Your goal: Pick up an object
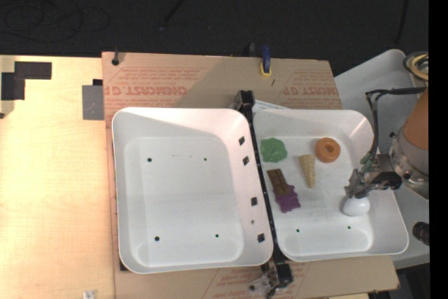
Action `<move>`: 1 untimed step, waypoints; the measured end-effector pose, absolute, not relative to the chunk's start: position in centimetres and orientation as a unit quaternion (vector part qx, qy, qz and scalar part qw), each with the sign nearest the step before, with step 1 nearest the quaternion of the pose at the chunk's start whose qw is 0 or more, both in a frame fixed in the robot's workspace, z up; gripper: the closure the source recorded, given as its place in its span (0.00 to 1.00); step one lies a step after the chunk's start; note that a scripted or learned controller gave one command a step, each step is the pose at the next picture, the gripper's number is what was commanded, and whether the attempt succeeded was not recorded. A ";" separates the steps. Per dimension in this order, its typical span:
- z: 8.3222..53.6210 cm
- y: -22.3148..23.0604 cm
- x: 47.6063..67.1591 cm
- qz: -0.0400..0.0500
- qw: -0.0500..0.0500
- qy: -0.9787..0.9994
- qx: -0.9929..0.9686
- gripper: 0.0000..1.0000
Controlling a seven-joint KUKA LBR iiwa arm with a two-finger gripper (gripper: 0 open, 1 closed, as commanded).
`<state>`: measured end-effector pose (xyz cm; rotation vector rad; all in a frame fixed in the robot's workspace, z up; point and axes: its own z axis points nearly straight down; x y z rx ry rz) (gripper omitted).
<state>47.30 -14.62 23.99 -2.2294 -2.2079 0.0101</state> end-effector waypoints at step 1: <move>32.6 -8.9 47.7 -0.002 -0.002 -0.709 -0.705 1.00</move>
